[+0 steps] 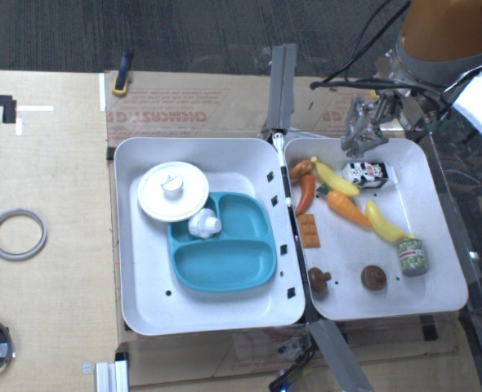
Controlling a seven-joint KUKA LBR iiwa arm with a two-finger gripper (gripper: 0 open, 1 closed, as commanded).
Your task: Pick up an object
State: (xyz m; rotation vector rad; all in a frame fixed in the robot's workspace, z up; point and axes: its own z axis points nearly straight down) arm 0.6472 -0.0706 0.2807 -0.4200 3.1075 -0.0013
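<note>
**binwatcher:** So where's this one at? Looks to me like the approach step. The gripper [363,141] hangs over the back edge of the right bin [441,219], nothing between the jaws as far as I can see. Whether they're spread or closed, I honestly can't tell, it's a tangle of metal and cable from this angle.

**kuka_kid:** Agreed, nothing lifted yet. Closest candidate is the small black-and-white carton [365,174], just in front of and below the gripper. Right beside it you've got a yellow banana [335,178], a carrot [347,209], a second banana [386,222] and a red pepper [306,191], all crowded together.

**binwatcher:** Yeah, that cluster is the tricky bit. My guess is the next move needs a straight drop onto the carton with the jaws lined up across its short side, otherwise they bump the banana touching it.

**kuka_kid:** The little green can [412,256] or the brown round thing [374,278] sit more on their own, easier targets maybe.

**binwatcher:** What about the surroundings?

**kuka_kid:** Left bin [131,243] holds a blue divided tray [225,260] with a white lid [173,191] on its corner. Pale wood counter [53,170] with a tape ring [16,233] on it, cardboard under the bins, dark carpet behind.
</note>
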